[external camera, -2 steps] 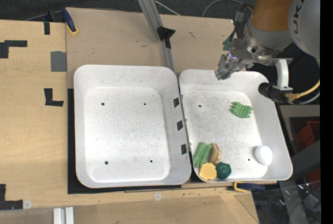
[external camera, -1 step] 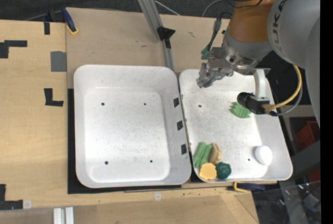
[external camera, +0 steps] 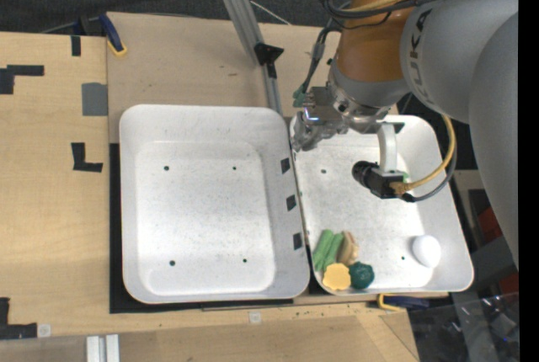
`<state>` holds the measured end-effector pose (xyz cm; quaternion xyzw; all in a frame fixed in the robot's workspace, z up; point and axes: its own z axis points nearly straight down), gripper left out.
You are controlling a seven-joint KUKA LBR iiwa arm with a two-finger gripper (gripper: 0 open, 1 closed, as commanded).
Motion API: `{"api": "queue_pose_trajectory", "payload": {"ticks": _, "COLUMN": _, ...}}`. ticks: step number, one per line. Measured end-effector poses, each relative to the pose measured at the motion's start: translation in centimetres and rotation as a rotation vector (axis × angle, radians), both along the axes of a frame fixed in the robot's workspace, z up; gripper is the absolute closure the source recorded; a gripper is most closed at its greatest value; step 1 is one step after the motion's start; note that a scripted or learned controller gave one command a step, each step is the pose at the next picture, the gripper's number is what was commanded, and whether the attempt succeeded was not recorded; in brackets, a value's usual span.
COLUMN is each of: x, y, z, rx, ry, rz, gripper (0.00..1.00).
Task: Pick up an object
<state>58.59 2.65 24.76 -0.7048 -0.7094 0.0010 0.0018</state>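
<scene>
The right bin (external camera: 379, 217) holds a small heap at its near left corner: a long green piece (external camera: 326, 247), a tan piece (external camera: 349, 248), a yellow piece (external camera: 337, 276) and a dark green piece (external camera: 362, 274). A white ball (external camera: 425, 251) lies apart near the bin's right side. My gripper (external camera: 306, 131) hangs over the far left corner of the right bin, close to the divide between the bins and well away from the heap. Nothing shows in it.
The left bin (external camera: 202, 200) sits beside the right one. A slanted metal rail (external camera: 244, 15) runs down to the bins' far edge by the gripper. A black fitting with cables (external camera: 377, 178) hangs off the wrist over the right bin.
</scene>
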Motion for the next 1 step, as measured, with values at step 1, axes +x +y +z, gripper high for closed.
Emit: {"api": "queue_pose_trajectory", "payload": {"ticks": 1, "x": -0.43, "y": 5.54, "z": -1.87, "rx": 0.000, "ry": 0.001, "rz": 0.000, "gripper": 1.00}}
